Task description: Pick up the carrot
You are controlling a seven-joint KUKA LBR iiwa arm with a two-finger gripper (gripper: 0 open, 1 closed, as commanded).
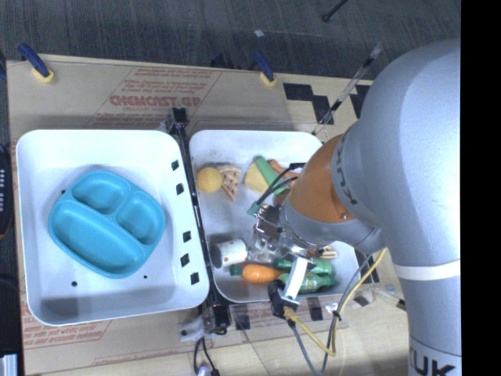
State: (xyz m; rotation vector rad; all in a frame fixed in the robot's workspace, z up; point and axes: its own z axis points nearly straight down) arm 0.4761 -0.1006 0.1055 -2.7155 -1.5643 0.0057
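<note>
The carrot (261, 273) lies at 6 o'clock in the right bin (205, 210), beside a white cup (232, 252). The tool (270, 237) hangs above it; wrist clutter obscures it, so its state cannot be determined.

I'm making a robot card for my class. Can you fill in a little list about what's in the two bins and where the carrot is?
left bin: holds a blue divided plate
right bin: holds toy food and the arm's end
carrot: orange, lying near the right bin's front edge
beside the carrot: a small white cup to its left, a green item to its right
yellow ball: near the back of the right bin
gripper: low over the right bin, just behind the carrot
carrot held: not seen between the fingers
</note>
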